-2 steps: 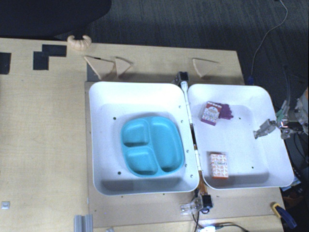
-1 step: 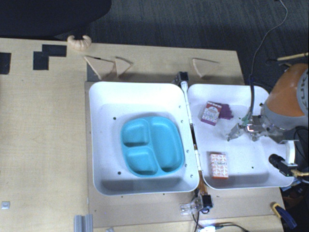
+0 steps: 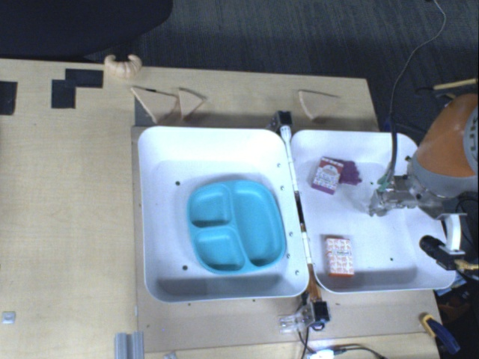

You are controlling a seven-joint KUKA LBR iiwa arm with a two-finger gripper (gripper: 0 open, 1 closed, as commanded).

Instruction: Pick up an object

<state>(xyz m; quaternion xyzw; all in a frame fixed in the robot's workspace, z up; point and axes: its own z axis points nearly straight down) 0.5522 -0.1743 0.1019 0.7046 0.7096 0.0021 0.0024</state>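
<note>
Whether the jaws are parted or closed cannot be told, for the gripper (image 3: 382, 199) shows as little more than a small metal shape low over the right white bin (image 3: 404, 269), with nothing visibly in it. Near it, toward the bin's far side, lies a small purple-and-white printed carton (image 3: 327, 175), and a small orange-and-white carton (image 3: 339, 255) lies near the front wall. Both look light, stiff and crushable, best pinched across their narrow sides; a sky-blue three-compartment plastic tray (image 3: 236, 225) fills the left bin.

In the left bin (image 3: 153, 215) lies 1 tray (image 3: 236, 225); in the right bin (image 3: 389, 271), 2 boxes (image 3: 327, 175) (image 3: 338, 255), left of my gripper (image 3: 378, 202).
</note>
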